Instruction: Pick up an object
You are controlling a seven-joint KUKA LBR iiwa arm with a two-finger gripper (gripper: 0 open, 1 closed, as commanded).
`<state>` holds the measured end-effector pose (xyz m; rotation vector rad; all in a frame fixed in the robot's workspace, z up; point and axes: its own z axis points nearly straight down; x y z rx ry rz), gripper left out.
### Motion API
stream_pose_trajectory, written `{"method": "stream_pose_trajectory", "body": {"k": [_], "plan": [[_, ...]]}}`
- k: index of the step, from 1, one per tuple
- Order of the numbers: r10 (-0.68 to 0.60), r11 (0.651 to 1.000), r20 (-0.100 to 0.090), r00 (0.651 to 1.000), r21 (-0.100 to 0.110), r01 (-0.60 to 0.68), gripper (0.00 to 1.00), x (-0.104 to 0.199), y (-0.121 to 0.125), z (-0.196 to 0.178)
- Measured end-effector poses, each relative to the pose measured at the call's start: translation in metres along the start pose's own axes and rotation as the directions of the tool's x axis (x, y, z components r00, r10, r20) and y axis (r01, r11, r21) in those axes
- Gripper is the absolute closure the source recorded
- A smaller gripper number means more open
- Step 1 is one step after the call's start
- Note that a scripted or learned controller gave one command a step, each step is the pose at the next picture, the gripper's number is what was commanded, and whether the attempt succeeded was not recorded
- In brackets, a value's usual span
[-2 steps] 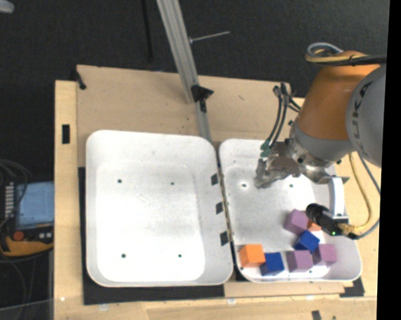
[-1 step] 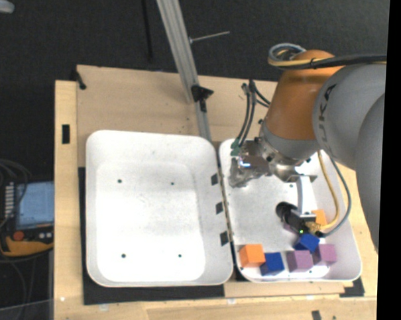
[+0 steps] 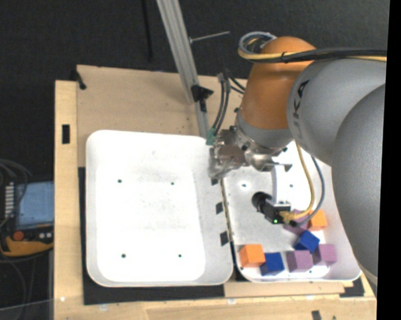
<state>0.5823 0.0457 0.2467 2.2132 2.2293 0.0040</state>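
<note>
Gripper [image 3: 221, 163] over right bin [image 3: 242, 204] left rim; orange block [image 3: 252, 254] well apart.

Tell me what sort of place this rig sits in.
Likely a robotics lab: a wooden bench with a left bin and a right bin holding small coloured blocks, plus a cabled handheld controller beside it.

Both bins were white; the left bin [image 3: 145, 207] carried four small dark dots. Along the right bin's [image 3: 242, 203] near edge sat an orange cube [image 3: 252, 254], a blue cube [image 3: 273, 263] and a purple cube [image 3: 299, 260]. Nearer its right edge were a second blue cube [image 3: 308, 241], a second purple cube [image 3: 328, 254] and a second orange cube [image 3: 318, 219]. The bench [image 3: 123, 99] was tan, with a black mat [image 3: 155, 294] under the bins. The arm [image 3: 335, 109] was grey with an orange band [image 3: 277, 86] above the wrist
</note>
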Motion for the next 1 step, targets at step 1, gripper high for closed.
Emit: {"method": "stream_pose_trajectory", "body": {"k": [1], "plan": [[0.0, 1.0, 0.0, 1.0, 0.0, 0.0, 1.0, 0.0467, 0.0141, -0.0049]]}}
